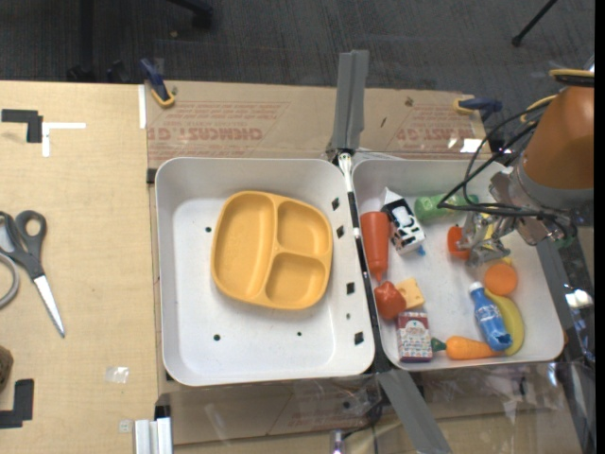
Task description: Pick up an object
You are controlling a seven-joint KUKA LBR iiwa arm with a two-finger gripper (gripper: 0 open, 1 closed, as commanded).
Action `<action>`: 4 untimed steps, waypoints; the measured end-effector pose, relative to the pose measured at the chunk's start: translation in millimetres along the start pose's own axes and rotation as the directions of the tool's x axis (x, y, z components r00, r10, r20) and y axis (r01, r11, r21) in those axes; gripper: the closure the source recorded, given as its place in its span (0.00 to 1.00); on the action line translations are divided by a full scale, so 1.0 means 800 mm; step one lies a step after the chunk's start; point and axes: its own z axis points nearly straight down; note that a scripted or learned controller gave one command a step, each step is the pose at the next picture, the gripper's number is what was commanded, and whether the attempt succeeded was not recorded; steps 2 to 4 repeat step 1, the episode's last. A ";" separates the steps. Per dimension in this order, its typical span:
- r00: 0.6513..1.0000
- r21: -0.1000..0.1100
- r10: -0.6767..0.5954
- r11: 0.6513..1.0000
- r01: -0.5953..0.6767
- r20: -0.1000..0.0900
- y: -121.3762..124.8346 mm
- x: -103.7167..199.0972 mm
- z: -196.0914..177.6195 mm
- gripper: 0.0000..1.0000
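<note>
**Ana:** What sits closest to us in the right bin (444, 291)?

**Ben:** A carrot (470, 348) and a little box (413, 336), right at the front wall. Just behind them are a blue bottle (489, 317) and a banana (514, 323), and those 2 touch each other.

**Ana:** Could that be a problem?

**Ben:** I think so. If the gripper (485, 242) went for the bottle, it could bump the banana and push both away.

**Ana:** What is next, going back?

**Ben:** An orange ball (502, 279). It is round, so it could roll off if it gets a poke from 1 side.

**Ana:** And where is the gripper?

**Ben:** Just behind the ball, low over the bin. A small red toy (458, 243) is right beside it. I cannot tell if the gripper is spread or pressed together, because it looks like a shiny tangle from here. I see nothing pinched in it.

**Ana:** So which thing will it pick up?

**Ben:** My guess is the red toy or the ball, since they are nearest. But it sits between the 2, so it might close on air and miss both.

**Ana:** Anything farther back?

**Ben:** A green toy (430, 206) near the back wall. The dark cables (482, 164) hang over that corner. They could brush it if the arm swings that way.
</note>
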 end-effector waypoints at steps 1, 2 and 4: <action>1.000 0.000 -0.001 1.000 0.001 0.003 0.001 -0.002 -0.001 0.00; 1.000 0.000 -0.001 1.000 0.001 0.003 0.001 -0.002 -0.001 0.00; 1.000 0.000 -0.001 1.000 0.001 0.003 0.001 -0.002 -0.001 0.00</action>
